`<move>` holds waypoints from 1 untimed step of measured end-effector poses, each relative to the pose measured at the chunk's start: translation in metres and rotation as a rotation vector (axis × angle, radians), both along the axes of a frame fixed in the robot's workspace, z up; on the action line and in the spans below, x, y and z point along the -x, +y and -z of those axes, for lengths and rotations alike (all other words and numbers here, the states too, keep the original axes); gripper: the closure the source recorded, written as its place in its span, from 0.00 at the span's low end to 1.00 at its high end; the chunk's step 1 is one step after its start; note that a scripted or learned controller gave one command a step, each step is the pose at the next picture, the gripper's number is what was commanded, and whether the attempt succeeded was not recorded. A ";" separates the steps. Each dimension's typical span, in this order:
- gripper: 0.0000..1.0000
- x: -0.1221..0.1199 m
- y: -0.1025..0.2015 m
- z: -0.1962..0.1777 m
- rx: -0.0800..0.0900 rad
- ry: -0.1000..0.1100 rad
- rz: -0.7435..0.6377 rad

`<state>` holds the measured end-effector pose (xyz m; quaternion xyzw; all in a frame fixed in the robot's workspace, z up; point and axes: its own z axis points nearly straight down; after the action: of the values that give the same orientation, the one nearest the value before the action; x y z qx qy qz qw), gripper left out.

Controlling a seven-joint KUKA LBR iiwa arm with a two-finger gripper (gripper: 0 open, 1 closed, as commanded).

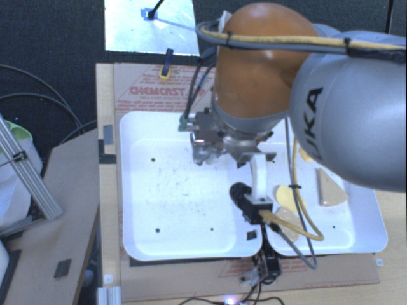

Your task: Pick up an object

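My gripper hangs low over the far middle of the left white bin, under the big orange and grey wrist. Nothing shows between or under it, and the wrist blocks much of it. In the right bin lie a pale tan wedge, a yellow rounded piece and a tan piece near the front, partly behind the yellow cable. Another yellow bit peeks out beside the arm. The arm hides most of the right bin's far half.
Both bins rest on a cardboard sheet with red print. A shiny metal plate lies behind it, with a small black and yellow thing at its edge. An aluminium bar slants at the far left.
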<state>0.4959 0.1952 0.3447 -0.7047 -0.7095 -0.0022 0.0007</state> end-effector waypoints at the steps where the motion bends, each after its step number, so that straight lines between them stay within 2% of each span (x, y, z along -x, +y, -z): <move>1: 1.00 -0.023 -0.061 0.051 0.005 0.002 0.010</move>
<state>0.5186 0.1344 0.2932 -0.7084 -0.7058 0.0005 -0.0004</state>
